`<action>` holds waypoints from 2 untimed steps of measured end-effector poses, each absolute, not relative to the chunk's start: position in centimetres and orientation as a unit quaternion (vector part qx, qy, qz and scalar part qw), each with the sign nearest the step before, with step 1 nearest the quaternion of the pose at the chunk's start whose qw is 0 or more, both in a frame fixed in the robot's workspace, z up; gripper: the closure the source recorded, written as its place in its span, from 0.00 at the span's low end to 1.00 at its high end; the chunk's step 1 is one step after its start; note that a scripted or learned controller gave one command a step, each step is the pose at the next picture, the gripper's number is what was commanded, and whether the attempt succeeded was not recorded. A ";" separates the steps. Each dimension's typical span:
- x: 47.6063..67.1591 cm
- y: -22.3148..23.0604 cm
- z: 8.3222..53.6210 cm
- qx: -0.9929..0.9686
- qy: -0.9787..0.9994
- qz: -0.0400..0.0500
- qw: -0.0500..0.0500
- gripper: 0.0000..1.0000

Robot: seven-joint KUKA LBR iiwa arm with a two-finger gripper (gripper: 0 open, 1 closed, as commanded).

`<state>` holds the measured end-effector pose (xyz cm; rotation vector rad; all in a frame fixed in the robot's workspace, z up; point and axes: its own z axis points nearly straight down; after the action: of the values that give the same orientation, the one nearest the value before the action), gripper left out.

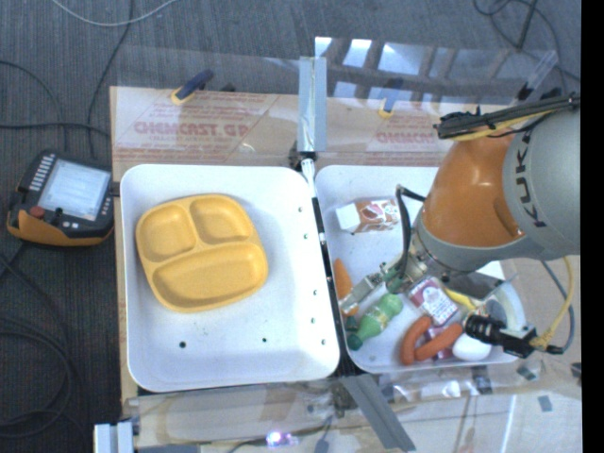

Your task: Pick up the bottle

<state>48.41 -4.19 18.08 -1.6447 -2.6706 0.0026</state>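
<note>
In the camera view, the arm (pixel 500 187) reaches into the right bin (pixel 330 192), its gripper (pixel 396 276) low among the clutter; whether the fingers are spread or closed cannot be told. The green bottle (pixel 376 317) lies on its side just near of the gripper, beside a carrot (pixel 343 279) and sausages (pixel 429 340). A milk carton (pixel 368 216) sits farther back. The left bin (pixel 226 366) bears a yellow tray (pixel 201 249).

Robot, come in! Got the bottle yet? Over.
Tool low in right bin, grip unclear. Green bottle lying just below it, not lifted. Carrot, sausages crowd close. Over.
</note>
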 end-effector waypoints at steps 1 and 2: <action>48.2 -10.1 10.5 -0.682 -0.732 0.002 0.004 0.00; 48.3 -9.9 11.1 -0.681 -0.732 0.002 0.006 1.00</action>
<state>48.29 -9.92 11.10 -2.1305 -2.2913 0.0066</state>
